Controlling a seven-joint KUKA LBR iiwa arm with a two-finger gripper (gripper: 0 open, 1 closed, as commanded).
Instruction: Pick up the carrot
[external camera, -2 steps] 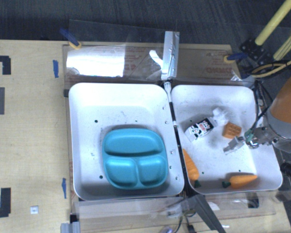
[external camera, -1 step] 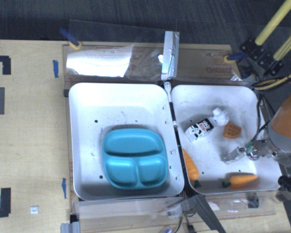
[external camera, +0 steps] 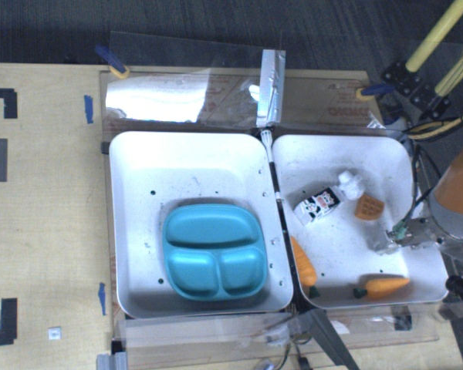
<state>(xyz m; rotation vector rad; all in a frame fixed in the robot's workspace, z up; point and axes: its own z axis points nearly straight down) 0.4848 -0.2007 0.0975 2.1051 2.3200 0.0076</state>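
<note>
Gripper (external camera: 395, 236) hangs low over the right bin (external camera: 386, 146), toward that bin's right wall, at the end of the grey arm (external camera: 447, 206) with its orange band. It is small and cluttered with cables at this slant, so I cannot tell how far it is open. Nothing orange shows in its hold.

In the camera view the carrot (external camera: 387, 285) lies flat on the right bin's floor along its near wall, just below the gripper and apart from it. Its dark green stem end points toward the bin's middle. A second orange piece (external camera: 302, 260), much like it, lies against the right bin's left wall, so which of the two is meant is uncertain.

The carrot looks like a moulded toy: smooth, tapered, faintly glossy. I judge it light and stiff, likely to roll or slip out of a pinch rather than to crush. The best hold is probably across the thick middle, squeezing the short axis, with care for the bin wall close beside it.

Also in the right bin, toward its middle, a small black-and-white carton (external camera: 318, 204) with a white cap lies on its side, and a flat brown ridged biscuit (external camera: 369, 206) sits just beside it. Outside the right bin, to its left, the other bin (external camera: 139, 160) holds a matte blue divided plate (external camera: 214, 249) with rounded corners.
</note>
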